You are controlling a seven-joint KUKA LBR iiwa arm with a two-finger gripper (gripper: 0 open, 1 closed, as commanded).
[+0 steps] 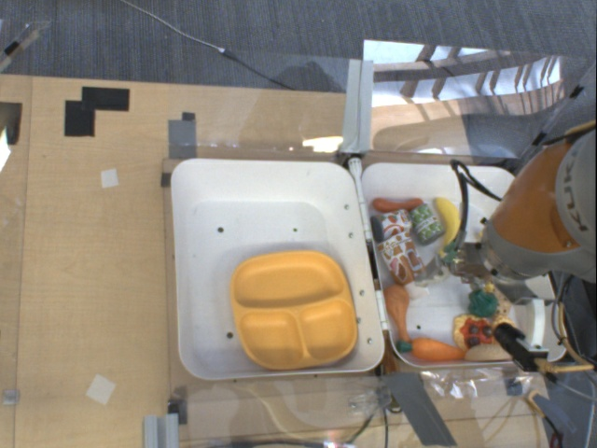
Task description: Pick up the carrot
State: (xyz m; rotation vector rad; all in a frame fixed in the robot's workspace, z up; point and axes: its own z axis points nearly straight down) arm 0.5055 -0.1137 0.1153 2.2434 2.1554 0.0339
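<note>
- In the right bin (422,310), near-left corner, we see the carrot (435,349), just left of the gripper (455,261).
- We can't tell the gripper's state.

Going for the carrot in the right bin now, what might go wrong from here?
1. The carrot lies against the right bin's near wall, so the pincer may strike the rim.
2. A second orange piece lies along the divider just beside it; the grasp may land on that instead.
3. A slice of toy pizza touches the carrot's end and may get dragged.
</note>
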